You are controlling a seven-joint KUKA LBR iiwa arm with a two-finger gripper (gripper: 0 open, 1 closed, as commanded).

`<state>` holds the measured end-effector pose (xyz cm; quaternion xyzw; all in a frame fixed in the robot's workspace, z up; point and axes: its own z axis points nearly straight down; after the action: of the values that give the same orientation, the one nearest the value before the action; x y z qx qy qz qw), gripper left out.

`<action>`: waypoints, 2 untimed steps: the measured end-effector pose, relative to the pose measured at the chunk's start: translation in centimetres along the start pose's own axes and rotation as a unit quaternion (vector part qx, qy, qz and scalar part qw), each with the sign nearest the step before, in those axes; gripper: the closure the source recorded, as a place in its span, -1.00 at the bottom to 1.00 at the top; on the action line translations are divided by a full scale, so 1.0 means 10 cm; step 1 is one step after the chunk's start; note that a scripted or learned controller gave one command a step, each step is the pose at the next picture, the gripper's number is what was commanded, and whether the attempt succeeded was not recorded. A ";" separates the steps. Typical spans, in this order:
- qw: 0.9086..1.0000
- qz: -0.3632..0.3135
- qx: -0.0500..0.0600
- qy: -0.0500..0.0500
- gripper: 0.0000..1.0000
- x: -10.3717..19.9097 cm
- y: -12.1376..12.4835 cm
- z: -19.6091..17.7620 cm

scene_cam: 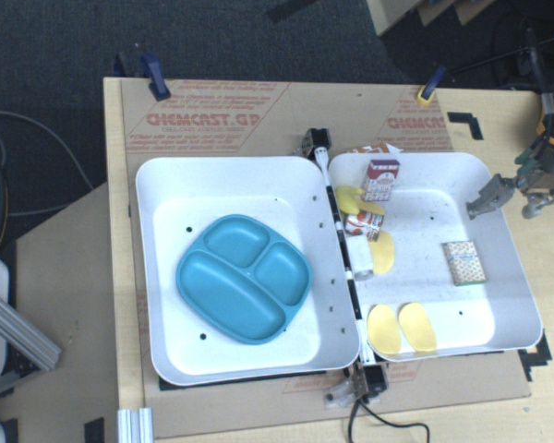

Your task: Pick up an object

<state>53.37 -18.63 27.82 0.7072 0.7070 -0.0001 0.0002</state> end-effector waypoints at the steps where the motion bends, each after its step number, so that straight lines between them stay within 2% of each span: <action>1: 1.000 0.000 0.001 0.001 -1.00 0.34 0.20 1.85; 2: 1.000 0.000 0.001 0.001 -1.00 0.52 -0.55 1.94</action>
<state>47.84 -13.41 8.40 0.7075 0.7067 -0.0004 -0.0010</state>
